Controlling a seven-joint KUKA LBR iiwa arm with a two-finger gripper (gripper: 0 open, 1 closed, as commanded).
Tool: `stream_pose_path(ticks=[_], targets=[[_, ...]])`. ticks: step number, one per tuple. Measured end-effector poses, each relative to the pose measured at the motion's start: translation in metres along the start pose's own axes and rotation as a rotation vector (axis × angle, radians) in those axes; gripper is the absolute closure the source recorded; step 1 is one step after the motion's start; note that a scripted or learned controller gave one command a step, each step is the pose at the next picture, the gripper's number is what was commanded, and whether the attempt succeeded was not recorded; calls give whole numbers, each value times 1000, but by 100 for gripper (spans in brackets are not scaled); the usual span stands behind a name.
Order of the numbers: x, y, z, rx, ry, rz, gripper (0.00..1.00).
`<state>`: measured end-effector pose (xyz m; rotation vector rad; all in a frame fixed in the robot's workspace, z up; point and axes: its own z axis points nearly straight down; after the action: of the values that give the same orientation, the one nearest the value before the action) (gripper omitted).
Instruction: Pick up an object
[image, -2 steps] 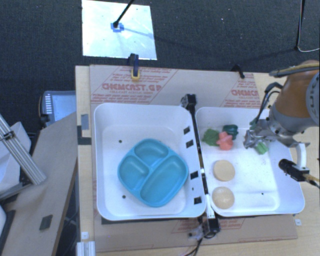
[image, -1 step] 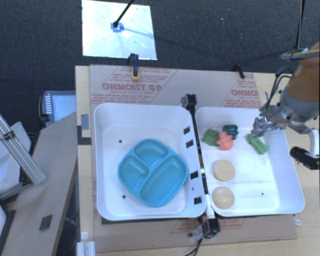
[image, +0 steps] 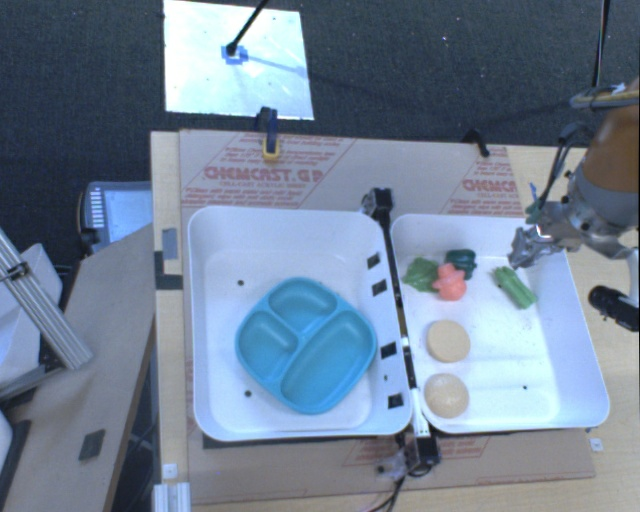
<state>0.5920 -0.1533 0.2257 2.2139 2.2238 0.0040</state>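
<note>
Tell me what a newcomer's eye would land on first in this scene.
The big blue divided plate stands out first, lying alone in the left bin. Next come the small things in the right bin: an orange piece among green ones near the back, a green piece off to the right, and two pale round discs toward the front. The arm's hand hangs over that bin's back right, close above the lone green piece.

— What is seen in the right bin (image: 570, 300)?
— A green pickle (image: 515, 287) lies tilted at upper right; a pink toy (image: 451, 284), dark green piece (image: 461, 259) and leaf (image: 421, 272) are clustered upper left; two tan discs (image: 448, 341) (image: 446, 395) are placed below.
</note>
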Motion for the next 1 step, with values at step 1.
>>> stream_pose_path(ticks=[1], targets=[[58,-3,4,3,3,-5,100]])
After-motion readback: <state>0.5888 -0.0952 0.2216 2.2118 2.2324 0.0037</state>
